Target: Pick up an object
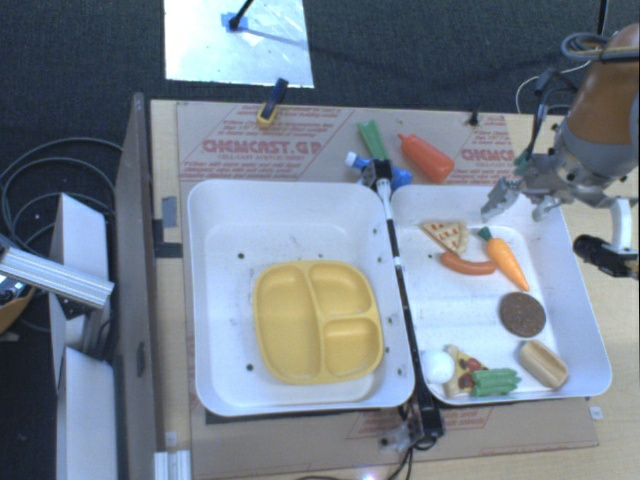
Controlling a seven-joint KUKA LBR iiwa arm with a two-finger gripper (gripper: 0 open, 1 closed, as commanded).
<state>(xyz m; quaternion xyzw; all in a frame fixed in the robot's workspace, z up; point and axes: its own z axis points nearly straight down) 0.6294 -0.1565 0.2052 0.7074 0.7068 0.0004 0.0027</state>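
Camera view: looking down at a slant on two white bins sitting side by side on a cardboard-covered bench.
Left bin (215, 268): holding a yellow divided tray (317, 320) at centre frame.
Right bin (585, 318): holding the toy food, in the right half of the frame.
Candidate objects: a carrot (507, 259), a sausage (468, 263) and a pizza slice (445, 234) are lying close together in the bin's upper part; a brown disc (522, 314), a bread roll (541, 362), a white egg (437, 366) and a green piece (492, 379) are sitting lower down.
Nearest target: the carrot is lying just below the gripper, its green top pointing to the upper left.
Handling, as a judgement: it is looking like light, rigid moulded plastic, smooth and likely slippery; its taper is inviting a slip toward the tip, so the thicker middle, taken across the width, is seeming the safest hold.
Crowding: the sausage is almost touching the carrot's top, leaving little finger room there.
Arm: reaching in from the upper right, wrist tilting down toward the bin's upper edge.
Gripper (522, 200): hovering over the bin's upper rim with its fingers spread apart, nothing between them.
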